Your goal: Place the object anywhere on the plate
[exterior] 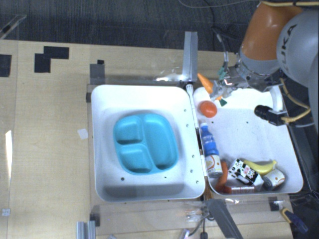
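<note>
Two white bins sit side by side on a pale bench. Over the far corner of the right bin (pixel 279 143) hangs the gripper (pixel 219 91); whether it grips anything I cannot tell. A carrot (pixel 204 81) lies just beside it, a tomato (pixel 208 108) just below. Well off to its left, the blue plate (pixel 145 143) rests in the left bin (pixel 104 133).

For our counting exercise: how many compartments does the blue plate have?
3. The plate lies in the left bin: one compartment at its upper left, one at its lower left, one larger down its right side. None looks hidden.
</note>
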